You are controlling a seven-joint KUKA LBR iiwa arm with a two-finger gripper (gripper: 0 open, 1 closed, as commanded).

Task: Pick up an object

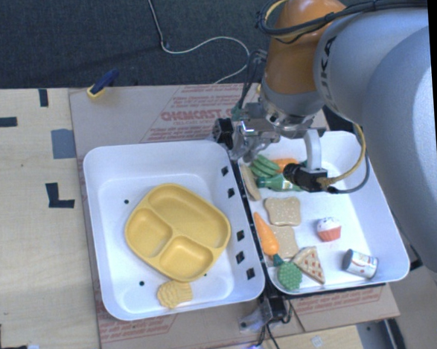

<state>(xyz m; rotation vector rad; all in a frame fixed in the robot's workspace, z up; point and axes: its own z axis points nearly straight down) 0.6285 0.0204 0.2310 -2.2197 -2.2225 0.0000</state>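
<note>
My gripper (245,147) hangs low over the far left corner of the right bin (369,197), at the wall shared with the left bin (102,215). Just below it lie a green toy vegetable (266,171) and a small orange piece (285,161). Further toward the front of this bin are a toast slice (283,211), a carrot (267,234), a paler bread slice (286,241), a cupcake (327,229), a pizza slice (311,265), a broccoli (289,276) and a small can (359,263). The arm's wrist hides the bin's far edge.
A yellow divided plate (177,229) lies in the left bin, with a yellow waffle-like piece (174,292) at its front. A beige stick (250,187) lies along the shared wall. A cable (194,45) runs across the dark floor behind the bench.
</note>
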